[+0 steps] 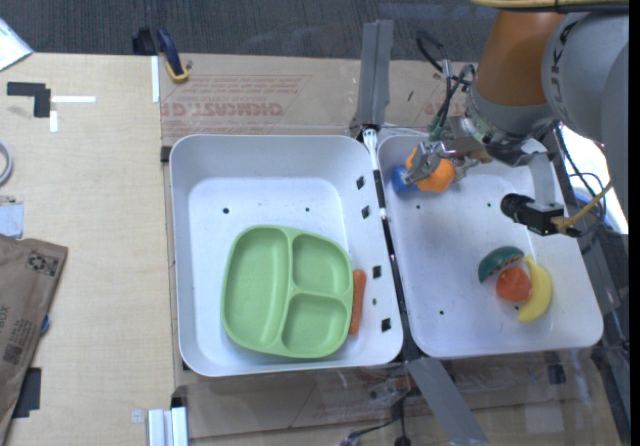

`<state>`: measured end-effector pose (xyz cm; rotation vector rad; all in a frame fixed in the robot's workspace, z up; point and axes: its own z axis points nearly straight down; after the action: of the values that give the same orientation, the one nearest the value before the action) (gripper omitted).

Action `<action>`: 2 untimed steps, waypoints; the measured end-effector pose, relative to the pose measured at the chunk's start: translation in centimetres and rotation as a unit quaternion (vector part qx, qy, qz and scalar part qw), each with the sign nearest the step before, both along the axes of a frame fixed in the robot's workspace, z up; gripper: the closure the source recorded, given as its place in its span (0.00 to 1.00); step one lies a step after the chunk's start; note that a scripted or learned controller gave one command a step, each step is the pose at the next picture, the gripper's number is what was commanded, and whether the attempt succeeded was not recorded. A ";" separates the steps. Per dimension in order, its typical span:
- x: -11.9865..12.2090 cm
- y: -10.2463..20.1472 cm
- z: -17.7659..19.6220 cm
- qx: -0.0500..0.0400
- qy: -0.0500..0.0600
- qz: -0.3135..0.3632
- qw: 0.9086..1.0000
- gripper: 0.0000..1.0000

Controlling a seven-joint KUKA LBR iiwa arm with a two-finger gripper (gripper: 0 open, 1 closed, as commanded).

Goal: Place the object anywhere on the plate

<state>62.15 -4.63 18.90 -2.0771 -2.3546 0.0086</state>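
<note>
The hand (438, 156) hangs over the far left corner of the right bin (450, 329), with an orange toy (434, 177) directly under its fingertips and touching them; whether the fingers are closed on it or merely resting against it cannot be told. A small blue object (401, 179) lies just left of the orange toy, against the bin wall. Nearer the bin's front right, a red-and-green toy (508, 274) and a yellow banana (537, 294) lie touching each other, well apart from the hand. The left bin (200, 184) holds a green three-compartment plate (285, 291), all compartments bare, and an orange carrot (356, 300) lying just beside the plate's right rim. Both bins sit on the desk (80, 194).
</note>
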 end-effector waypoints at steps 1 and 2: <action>-5.8 5.6 0.0 0.000 0.001 -0.070 0.998 1.00; -13.9 12.7 2.4 0.000 0.001 -0.079 0.997 1.00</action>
<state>48.27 8.09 21.29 -2.2555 -2.1820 0.0108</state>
